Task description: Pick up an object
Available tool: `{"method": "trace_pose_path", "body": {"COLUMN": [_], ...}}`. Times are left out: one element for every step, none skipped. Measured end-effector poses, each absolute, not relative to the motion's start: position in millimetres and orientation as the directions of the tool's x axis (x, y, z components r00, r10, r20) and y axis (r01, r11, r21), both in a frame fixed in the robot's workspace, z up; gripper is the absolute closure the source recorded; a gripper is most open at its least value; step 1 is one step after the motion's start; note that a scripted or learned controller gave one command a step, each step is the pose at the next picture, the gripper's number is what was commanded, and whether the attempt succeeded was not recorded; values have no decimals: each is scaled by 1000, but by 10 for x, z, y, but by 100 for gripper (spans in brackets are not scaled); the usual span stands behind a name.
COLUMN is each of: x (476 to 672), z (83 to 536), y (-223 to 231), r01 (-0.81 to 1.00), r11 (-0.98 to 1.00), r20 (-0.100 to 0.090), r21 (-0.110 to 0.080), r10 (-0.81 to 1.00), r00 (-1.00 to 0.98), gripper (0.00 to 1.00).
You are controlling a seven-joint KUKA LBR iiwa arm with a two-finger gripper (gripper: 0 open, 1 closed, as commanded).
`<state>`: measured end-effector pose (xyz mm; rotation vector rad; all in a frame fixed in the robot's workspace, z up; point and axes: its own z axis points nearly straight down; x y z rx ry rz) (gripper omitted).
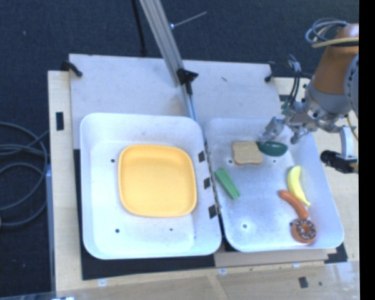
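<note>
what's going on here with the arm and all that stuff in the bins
A robot arm reaches in from the right over the right bin. Its gripper hangs near the bin's upper part, just above a dark green object that sits beside a slice of bread. Also in that bin are a green block, a banana, a sausage and a doughnut. The left bin holds a yellow plate.

Two white bins [87,167] on the bench. One yellow plate [157,180] on the left. On the right: one bread slice [246,153], one green stick [227,184], one dark green piece [274,147], one banana [297,184], one sausage [293,202], one doughnut [303,230].
</note>
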<state>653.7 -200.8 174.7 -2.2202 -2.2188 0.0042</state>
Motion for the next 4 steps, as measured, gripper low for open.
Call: {"method": "trace_pose_path", "body": {"x": [6565, 6575, 6586, 6528], "z": [1134, 1028, 1151, 1737], "y": [-1976, -1985, -1985, -1940], "r01": [1000, 1000, 1000, 1000], "r11": [0, 0, 1, 0], "r20": [0, -2, -2, -1], "r21": [-4, 4, 7, 6], "r10": [1000, 1000, 1000, 1000], "r00": [0, 0, -1, 0], "gripper": [0, 0, 100, 100]}}
